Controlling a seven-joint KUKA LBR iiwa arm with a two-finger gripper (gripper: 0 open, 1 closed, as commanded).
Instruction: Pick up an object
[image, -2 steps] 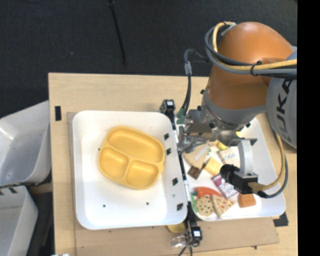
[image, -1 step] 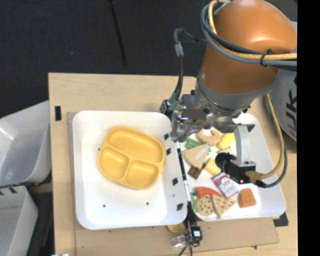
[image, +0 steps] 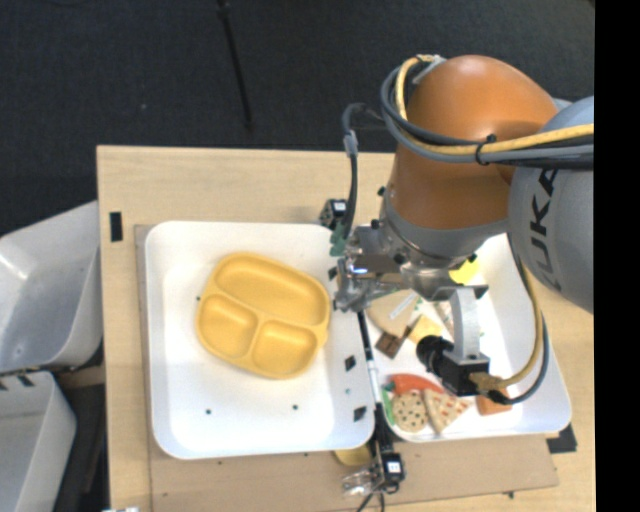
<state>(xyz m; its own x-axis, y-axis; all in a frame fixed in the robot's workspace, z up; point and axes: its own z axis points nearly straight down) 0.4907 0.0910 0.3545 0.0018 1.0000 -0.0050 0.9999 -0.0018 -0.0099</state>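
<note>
My gripper (image: 405, 298) hangs low over the left part of the right bin (image: 535, 330), under the big orange wrist. Right beneath it lie a cream wedge-shaped piece (image: 392, 312) and a small dark brown block (image: 389, 344). Toward the bin's front are a red piece (image: 415, 383), a round dotted cracker (image: 407, 411) and a triangular cracker (image: 443, 408). A small orange piece (image: 492, 405) lies to their right. The wrist hides much of this bin's middle and back.
A yellow divided plate (image: 264, 314) lies in the left bin (image: 175, 400), toward its centre right. A bit of yellow (image: 466, 270) peeks out behind the wrist. The two bins meet along a narrow ridge (image: 362, 370) just left of the gripper.
</note>
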